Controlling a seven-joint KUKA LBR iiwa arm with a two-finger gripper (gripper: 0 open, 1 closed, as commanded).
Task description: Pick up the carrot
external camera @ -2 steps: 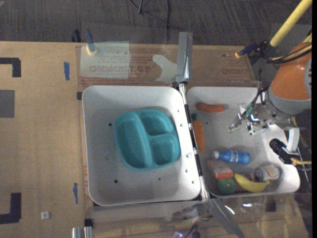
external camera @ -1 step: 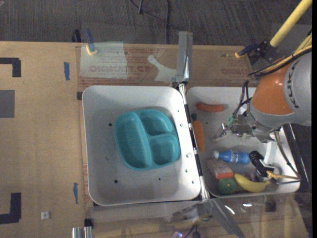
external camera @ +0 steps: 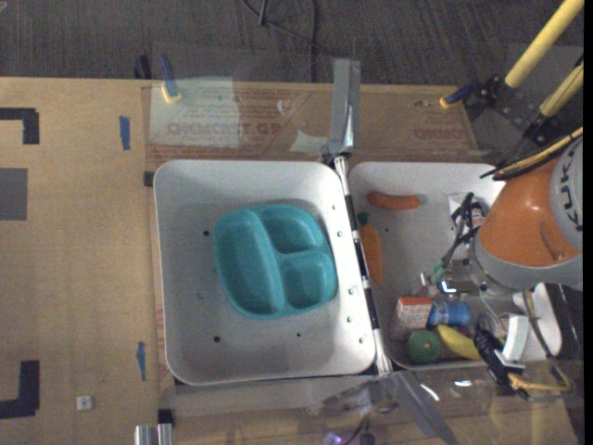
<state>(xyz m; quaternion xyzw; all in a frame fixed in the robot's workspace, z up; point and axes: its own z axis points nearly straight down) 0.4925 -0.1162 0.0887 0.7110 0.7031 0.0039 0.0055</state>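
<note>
Carrot [external camera: 372,253] lies lengthwise against the left wall of the right bin [external camera: 417,182], untouched, just below a sausage [external camera: 395,200] near the far wall. Pincer [external camera: 447,281] hangs over the bin's middle, well right of the carrot; its opening, cannot tell. Toward the near edge crowd a carton [external camera: 411,312], lime [external camera: 423,345] and banana [external camera: 457,341]. Left bin [external camera: 185,193] holds a teal tray [external camera: 275,260].

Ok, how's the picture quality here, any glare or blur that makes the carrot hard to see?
Camera view: soft overall; the carrot is small but distinct against the right bin by its left wall. Glare whitens the left bin rim and streaks the clear sheet behind. The arm shadows the clutter below it.
</note>
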